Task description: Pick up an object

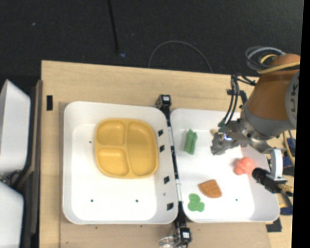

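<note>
The right bin (254, 211) holds four small items. A green block (190, 141) stands near its left side. A pink lump (243, 166) lies toward the right. An orange-brown wedge (210, 188) and a green leafy piece (195, 203) rest near the front edge. My gripper (220, 144) hangs over the bin's middle, between the green block and the pink lump, touching neither. Nothing shows between its fingers, and their spread is too small to read.
The left bin (78, 205) carries a yellow three-compartment plate (127, 147). A black divider with clips (169, 163) runs between the bins. The arm's grey and orange body (273, 101) covers the right bin's back right corner. Cables hang at the far right.
</note>
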`<state>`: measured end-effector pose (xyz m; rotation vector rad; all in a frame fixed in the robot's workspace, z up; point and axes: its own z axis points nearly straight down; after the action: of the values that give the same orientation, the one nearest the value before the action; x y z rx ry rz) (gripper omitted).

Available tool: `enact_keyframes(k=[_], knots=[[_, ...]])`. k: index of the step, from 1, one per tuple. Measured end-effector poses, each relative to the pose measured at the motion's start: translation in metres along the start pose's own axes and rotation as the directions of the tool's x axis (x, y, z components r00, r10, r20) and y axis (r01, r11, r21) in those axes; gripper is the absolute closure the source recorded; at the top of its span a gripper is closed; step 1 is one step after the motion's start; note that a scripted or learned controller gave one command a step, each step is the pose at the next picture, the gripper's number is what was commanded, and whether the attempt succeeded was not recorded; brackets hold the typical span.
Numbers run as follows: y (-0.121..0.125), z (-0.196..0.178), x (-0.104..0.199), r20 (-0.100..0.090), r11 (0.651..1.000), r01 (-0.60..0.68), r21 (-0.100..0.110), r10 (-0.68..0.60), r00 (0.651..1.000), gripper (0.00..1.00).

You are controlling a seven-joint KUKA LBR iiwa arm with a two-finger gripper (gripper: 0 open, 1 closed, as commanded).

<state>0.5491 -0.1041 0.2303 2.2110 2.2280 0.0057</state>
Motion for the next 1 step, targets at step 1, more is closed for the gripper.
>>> enact_keyframes(k=[1], knots=[[0.0108,-0.0129,0.0524,0.0,1.0,0.0,0.001,0.0,1.0,1.0]])
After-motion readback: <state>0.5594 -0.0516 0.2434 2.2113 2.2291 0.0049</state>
